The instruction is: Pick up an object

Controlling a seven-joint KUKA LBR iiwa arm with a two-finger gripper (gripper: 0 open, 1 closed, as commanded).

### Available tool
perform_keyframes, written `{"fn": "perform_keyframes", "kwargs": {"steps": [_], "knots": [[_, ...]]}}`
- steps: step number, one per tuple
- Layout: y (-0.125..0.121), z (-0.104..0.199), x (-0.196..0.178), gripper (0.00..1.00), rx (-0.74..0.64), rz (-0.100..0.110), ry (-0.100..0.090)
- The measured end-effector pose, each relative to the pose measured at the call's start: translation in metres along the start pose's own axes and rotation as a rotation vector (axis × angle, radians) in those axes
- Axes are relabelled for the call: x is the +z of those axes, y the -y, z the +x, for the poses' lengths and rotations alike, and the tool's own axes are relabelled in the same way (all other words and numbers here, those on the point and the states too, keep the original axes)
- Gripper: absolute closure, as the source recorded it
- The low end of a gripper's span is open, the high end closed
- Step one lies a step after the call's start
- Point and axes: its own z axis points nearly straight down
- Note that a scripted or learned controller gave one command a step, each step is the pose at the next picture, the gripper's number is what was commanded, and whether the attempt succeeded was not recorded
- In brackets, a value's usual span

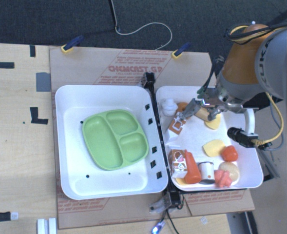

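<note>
Centre the gripper [200, 109] (finger state: cannot tell) over one toy in the right bin [253, 179], then descend.

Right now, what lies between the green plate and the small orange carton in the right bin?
In the camera view, the black divider where the bins meet, between green plate and orange carton.

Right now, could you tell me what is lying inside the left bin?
The left bin holds one thing: a green divided plate with three compartments, lying flat near the middle. Nothing sits in its compartments. Whatever is under the plate is covered, so I cannot tell.
</note>
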Motion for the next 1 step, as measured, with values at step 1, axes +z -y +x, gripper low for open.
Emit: {"fn": "perform_keyframes", "kwargs": {"steps": [1], "knots": [[0.0362, 0.1012, 0.0094, 0.00, -0.009, 0.004, -0.004]]}}
